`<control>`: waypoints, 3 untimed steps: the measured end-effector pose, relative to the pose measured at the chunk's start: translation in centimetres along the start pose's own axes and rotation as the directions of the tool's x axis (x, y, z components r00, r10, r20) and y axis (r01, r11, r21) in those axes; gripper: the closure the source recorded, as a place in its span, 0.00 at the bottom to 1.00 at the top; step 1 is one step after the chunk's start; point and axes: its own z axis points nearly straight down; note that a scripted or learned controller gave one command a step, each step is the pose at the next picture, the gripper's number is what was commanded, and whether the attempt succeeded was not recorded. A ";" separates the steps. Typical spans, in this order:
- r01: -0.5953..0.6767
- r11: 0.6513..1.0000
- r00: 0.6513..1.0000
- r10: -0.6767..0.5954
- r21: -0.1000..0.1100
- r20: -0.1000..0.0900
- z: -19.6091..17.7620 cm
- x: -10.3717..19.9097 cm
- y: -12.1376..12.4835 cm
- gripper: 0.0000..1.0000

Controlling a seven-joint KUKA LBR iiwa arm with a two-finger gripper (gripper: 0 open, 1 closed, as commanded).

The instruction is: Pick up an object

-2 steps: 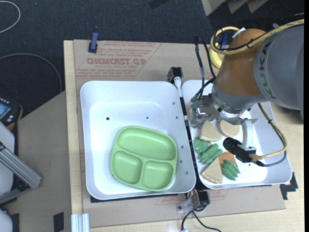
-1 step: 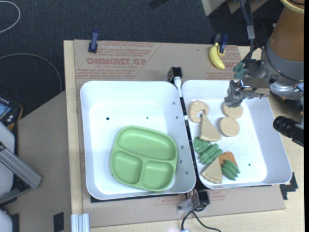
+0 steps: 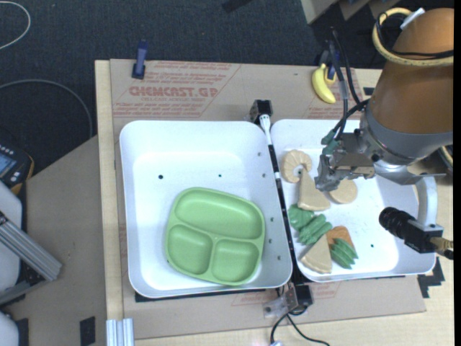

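1. I see the grey end effector [image 3: 333, 180] low in the right white bin [image 3: 403, 265], over the tan wedge-shaped toy slice [image 3: 312, 194]; its opening I cannot tell.
2. I'd centre on the wedge, avoiding the beige toy ring [image 3: 296, 166] at ten o'clock.

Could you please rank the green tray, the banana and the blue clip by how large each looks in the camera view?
1. Green tray, by far the largest, in the left bin.
2. Banana, on the bench beyond the right bin.
3. Blue clip, smallest, though it sits farther from the camera, so its true size is less sure.
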 end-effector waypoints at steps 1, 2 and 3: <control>-0.006 1.000 1.000 0.006 0.005 0.001 11.1 -4.4 0.0 1.00; 0.004 1.000 1.000 -0.004 -0.009 0.001 14.2 0.3 5.1 1.00; 0.002 1.000 1.000 -0.002 -0.014 0.000 5.6 1.4 1.1 1.00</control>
